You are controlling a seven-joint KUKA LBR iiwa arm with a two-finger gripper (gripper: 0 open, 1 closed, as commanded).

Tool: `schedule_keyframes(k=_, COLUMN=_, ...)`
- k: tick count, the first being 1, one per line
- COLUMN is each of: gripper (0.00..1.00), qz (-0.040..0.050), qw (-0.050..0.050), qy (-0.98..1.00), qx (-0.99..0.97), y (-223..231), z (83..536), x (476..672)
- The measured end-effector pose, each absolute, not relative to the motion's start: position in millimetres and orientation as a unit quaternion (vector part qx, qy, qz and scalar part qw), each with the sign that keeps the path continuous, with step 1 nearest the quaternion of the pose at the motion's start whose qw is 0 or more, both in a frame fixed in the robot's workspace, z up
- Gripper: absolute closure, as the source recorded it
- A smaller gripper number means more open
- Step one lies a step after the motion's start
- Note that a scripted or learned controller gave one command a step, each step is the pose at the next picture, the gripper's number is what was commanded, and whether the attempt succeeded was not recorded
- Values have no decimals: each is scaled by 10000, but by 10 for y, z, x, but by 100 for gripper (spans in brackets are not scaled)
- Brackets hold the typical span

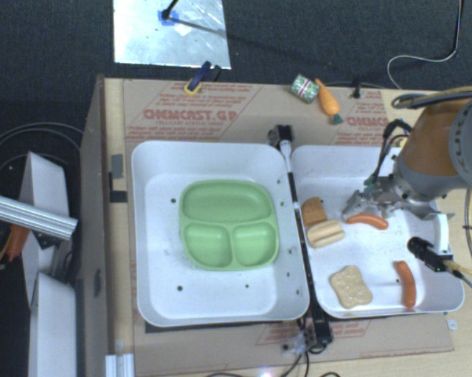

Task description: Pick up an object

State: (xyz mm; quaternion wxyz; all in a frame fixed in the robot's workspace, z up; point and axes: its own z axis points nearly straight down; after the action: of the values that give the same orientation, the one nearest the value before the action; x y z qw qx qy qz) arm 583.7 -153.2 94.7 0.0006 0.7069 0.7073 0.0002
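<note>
My gripper (pixel 364 203) reaches in from the right, low over the middle of the right bin (pixel 448 293). Just below it and to its right lies a red sausage (pixel 367 221), very close to the gripper, though contact is unclear. A tan bun (pixel 324 232) with a brown piece (pixel 313 209) behind it lies to the gripper's left, by the bin's left wall. Toward the front of that bin rest a flat bread slice (pixel 351 286) and a second sausage (pixel 407 283).
The left bin (pixel 153 289) holds a green divided plate (pixel 229 225). Behind the bins, on the cardboard, lie a toy carrot (pixel 328 100), a small can (pixel 305 87) and a yellow-and-blue clip (pixel 199 78). A black connector (pixel 426 254) hangs off the arm above the right bin.
</note>
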Motion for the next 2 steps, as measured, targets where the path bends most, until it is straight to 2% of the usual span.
schedule_keyframes(k=1, gripper=0, qz=-3, qw=5, qy=7071, qx=7071, y=-2004, z=843, x=5627)
schedule_keyframes(k=2, gripper=0, qz=7, qw=10, qy=7075, qx=7067, y=-2018, z=1197, x=5465)
